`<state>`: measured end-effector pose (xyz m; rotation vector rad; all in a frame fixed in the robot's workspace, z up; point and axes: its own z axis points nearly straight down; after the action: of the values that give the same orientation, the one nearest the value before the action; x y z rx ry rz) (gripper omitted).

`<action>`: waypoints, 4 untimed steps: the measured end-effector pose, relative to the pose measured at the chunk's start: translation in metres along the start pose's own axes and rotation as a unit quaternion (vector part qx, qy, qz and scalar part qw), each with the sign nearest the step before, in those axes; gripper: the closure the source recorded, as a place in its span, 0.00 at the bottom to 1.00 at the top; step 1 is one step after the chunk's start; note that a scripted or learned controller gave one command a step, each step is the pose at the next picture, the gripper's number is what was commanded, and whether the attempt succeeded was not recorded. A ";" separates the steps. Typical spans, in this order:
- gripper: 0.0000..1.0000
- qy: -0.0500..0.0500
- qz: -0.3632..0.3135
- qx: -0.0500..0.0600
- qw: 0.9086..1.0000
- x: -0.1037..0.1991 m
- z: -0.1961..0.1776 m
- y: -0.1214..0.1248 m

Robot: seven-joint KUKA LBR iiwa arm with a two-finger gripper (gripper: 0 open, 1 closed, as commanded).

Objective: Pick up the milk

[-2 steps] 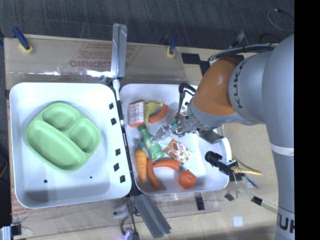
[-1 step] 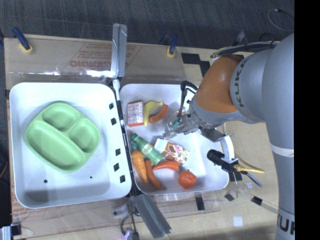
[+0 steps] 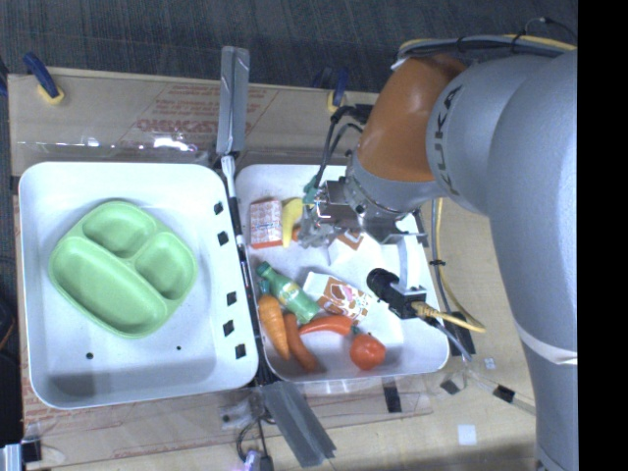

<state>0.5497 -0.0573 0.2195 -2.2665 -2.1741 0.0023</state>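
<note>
The milk [image 3: 338, 295] carton seems flat, long axis slanting toward lower right.

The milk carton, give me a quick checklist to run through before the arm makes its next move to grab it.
1. Milk carton in plain view in the right bin: ok, it lies flat near the bin's middle.
2. Tool over the carton: not ok, it sits farther back, nearer the yellow item and the red-and-white packet.
3. Tool open or shut: cannot tell.
4. Room around the carton: not ok, the green bottle and red pepper crowd its left and front edges.
5. Carton between the fingers: not ok.
6. Left bin uninvolved: ok, it holds the green divided plate.
</note>
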 end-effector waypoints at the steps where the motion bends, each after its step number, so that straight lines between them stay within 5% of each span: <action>1: 1.00 0.001 -0.110 0.002 0.994 0.051 0.008 -0.032; 2: 1.00 0.000 -0.083 0.001 0.997 0.116 -0.015 -0.079; 3: 1.00 0.000 -0.105 0.000 0.994 0.165 -0.017 -0.079; 4: 1.00 0.000 -0.074 0.001 0.997 0.262 -0.024 -0.086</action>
<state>0.4749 0.2076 0.2439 -2.0990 -2.3348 0.0049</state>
